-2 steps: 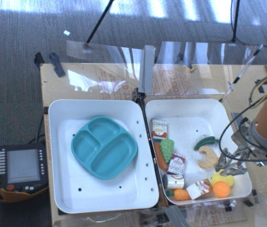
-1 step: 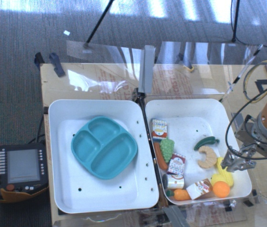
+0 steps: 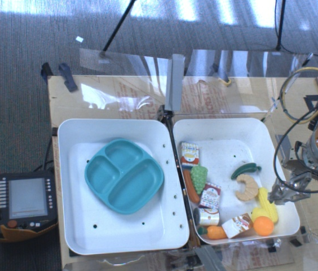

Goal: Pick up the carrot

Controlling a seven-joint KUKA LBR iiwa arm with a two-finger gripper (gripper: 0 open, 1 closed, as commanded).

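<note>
1. Against the left wall of the right bin (image 3: pixel 226 130) lies the carrot (image 3: pixel 190 186), a long orange piece running from just below a small printed carton (image 3: pixel 189 154) down toward the bin's front.
2. A bumpy green vegetable (image 3: pixel 198 178) sits right beside the carrot, touching or nearly touching its right flank, and a red-and-white packet (image 3: pixel 210 196) rests just below that.
3. Further to the front I spot a small can (image 3: pixel 207 216), and below it a second orange piece with a green end (image 3: pixel 214 232); whether that one is another carrot I cannot tell.
4. My claw (image 3: pixel 286 193) is over at the opposite side, at the right rim of the same bin, well apart from the carrot with most of the bin floor between us.
5. My fingers are too dark and small here for me to say how wide they stand, and nothing of the carrot is near them.
6. Just beside my claw, on its left, stands a yellow corn cob (image 3: pixel 266 205), with an orange (image 3: pixel 263 226) below it and another small carton (image 3: pixel 238 226) at the front wall.
7. A croissant (image 3: pixel 247 187) and a dark green cucumber (image 3: pixel 245 170) lie between me and the carrot, nearer my side.
8. Across the divider, the left bin (image 3: pixel 74 145) holds a teal divided plate (image 3: pixel 124 175).
9. Off the bench at far left sits a teach pendant (image 3: pixel 25 201).
</note>
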